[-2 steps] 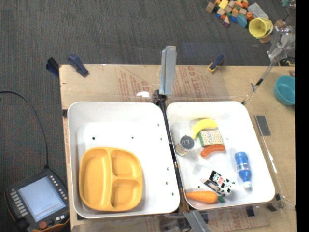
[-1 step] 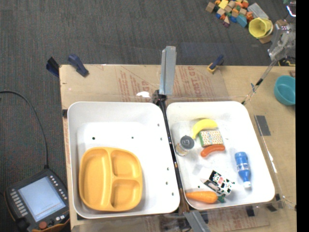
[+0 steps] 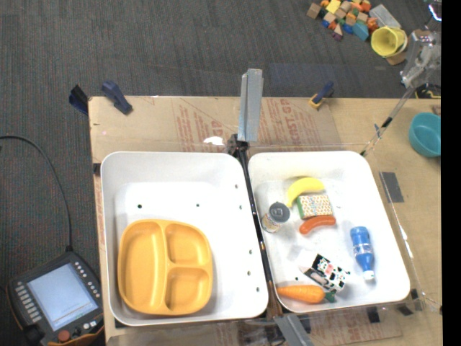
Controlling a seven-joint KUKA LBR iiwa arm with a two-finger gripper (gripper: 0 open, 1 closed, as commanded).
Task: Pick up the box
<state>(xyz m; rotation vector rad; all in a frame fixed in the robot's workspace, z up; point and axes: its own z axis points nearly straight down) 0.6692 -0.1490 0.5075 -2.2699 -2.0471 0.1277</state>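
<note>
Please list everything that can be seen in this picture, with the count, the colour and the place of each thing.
bins: 2, white, side by side on the bench
plate: 1, yellow, left bin
banana: 1, yellow, right bin
box: 1, speckled, below the banana
sausage: 1, red, below the box
jar: 1, dark lid, right bin's left side
bottle: 1, blue, right bin's right side
carton: 1, black and white, right bin's front
carrot: 1, orange, right bin's front
blocks: many, mixed colours, floor
cup: 1, yellow, beside the blocks
bowl: 1, teal, right edge
pendant: 1, grey, lower left
</note>
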